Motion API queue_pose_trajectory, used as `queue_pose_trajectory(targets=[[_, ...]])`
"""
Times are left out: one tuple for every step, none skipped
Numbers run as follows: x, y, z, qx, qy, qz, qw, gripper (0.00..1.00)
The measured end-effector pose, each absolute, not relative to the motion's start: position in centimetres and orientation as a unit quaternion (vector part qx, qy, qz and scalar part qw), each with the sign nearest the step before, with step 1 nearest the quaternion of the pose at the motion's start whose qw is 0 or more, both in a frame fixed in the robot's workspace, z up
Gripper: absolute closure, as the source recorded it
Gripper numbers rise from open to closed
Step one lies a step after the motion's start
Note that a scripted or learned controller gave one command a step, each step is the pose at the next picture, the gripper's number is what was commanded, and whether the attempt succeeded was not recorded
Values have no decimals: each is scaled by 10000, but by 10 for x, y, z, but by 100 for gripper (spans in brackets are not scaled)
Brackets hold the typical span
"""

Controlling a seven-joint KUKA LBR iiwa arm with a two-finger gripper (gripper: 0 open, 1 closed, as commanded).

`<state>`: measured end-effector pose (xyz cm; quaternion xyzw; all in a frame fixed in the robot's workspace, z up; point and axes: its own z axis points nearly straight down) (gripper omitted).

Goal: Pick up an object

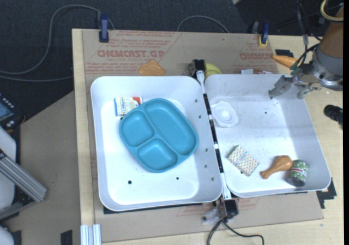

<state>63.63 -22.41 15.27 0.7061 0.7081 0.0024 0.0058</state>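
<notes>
I see a drumstick toy (pixel 276 166) lying in the right bin (pixel 313 129) near its front, beside a small can (pixel 298 172) and a patterned packet (pixel 242 160). My claw (pixel 289 87) hovers over that bin's far right corner; I cannot tell its grip.

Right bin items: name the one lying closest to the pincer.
The clear plastic lid, at the bin's left wall, lies closest to the pincer; the patterned packet, drumstick and can lie farther down.

brown bench (pixel 163 47), two white bins (pixel 103 145)
</notes>
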Motion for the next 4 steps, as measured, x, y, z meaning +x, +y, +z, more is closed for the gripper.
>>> queue_pose_trajectory(targets=[[532,-219,84,7062,7079,28,-59,0],[636,-191,132,7043,7099,38,49,0],[580,-220,83,7070,7071,34,-56,0],[615,-224,191,7061,7081,31,71,0]])
